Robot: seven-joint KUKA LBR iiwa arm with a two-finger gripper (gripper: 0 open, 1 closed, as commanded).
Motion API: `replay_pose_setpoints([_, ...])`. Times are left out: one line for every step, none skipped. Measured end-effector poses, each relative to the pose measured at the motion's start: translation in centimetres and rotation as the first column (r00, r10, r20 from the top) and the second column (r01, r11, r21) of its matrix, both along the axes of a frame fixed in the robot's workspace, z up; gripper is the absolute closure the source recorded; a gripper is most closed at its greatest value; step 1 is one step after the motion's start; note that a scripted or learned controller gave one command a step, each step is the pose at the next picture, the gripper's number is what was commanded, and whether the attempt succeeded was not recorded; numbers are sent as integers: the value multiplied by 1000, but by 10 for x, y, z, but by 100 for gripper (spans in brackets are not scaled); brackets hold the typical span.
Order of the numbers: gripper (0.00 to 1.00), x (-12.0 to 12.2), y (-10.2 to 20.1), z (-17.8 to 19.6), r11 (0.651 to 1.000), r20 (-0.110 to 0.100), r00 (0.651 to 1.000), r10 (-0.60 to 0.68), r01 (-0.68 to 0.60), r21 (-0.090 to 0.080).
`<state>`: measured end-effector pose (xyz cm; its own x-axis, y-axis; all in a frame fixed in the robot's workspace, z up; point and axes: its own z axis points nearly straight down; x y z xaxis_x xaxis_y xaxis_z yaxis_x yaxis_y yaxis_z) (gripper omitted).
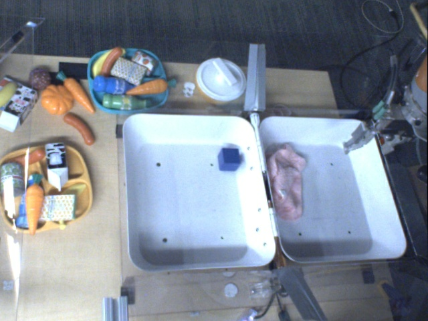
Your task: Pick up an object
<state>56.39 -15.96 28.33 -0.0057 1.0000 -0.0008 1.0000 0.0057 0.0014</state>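
Note:
A small blue cube (229,158) lies in the left bin (154,239), towards its upper right. A crumpled pink cloth-like object (286,182) lies along the left side of the right bin (348,243). My gripper (364,134) hangs at the upper right corner of the right bin, over its rim, well apart from both objects. Nothing shows in its grasp.
Left of the bins sit a blue bowl (127,79) and a yellow dish (47,186) full of toy food, with loose toy vegetables (67,102) nearby. A white round lid (221,79) and a grey metal post (254,79) stand behind the bins. Cables (381,39) hang at the top right.

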Motion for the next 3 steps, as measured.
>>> replay_pose_setpoints([0, 13, 84, -94, 1000, -1, 1000, -7, 7, 1])
replay_pose_setpoints([0, 42, 68, -184, 1000, 14, 1000, -8, 8, 0])
replay_pose_setpoints([0, 108, 71, -191, 999, 5, 998, 55, -55, -2])
